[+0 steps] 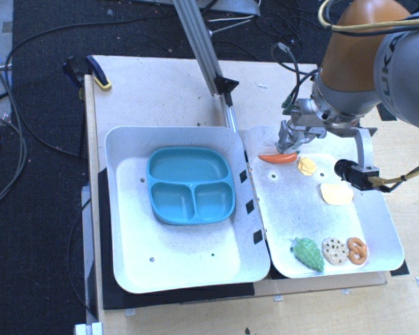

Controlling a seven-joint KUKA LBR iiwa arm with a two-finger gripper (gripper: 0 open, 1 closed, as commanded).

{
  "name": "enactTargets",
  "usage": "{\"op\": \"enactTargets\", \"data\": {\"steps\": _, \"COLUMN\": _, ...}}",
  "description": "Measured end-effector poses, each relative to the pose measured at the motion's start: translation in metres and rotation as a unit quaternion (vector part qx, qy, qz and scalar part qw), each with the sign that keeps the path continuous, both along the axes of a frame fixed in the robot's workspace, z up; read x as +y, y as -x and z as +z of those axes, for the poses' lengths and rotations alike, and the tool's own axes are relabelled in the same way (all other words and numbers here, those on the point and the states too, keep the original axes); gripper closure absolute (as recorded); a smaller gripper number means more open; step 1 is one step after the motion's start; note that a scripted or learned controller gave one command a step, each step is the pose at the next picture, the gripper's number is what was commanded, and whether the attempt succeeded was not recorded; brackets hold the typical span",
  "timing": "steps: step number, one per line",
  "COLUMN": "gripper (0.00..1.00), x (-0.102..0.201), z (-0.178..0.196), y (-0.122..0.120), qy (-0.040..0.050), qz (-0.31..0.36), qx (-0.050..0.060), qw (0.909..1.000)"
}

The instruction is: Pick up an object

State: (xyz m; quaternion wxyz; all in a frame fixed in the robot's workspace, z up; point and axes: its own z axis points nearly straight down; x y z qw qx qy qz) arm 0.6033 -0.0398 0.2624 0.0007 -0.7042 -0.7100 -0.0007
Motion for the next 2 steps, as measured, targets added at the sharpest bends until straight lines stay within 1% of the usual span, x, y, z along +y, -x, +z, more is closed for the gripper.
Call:
{"op": "enactTargets", "data": {"steps": 1, "gripper": 1.00, "x": 0.054, "z": -0.018, "y": 0.011, "qy": 0.0001, "qz": 0.000, "qx": 0.001, "qw": 1.0000}}
{"op": "enactTargets", "data": {"steps": 2, "gripper": 1.00, "x": 0.110, "z": -0.015, "y": 0.021, "qy": 0.0000, "qz": 0.000, "qx": 0.001, "qw": 1.0000}}
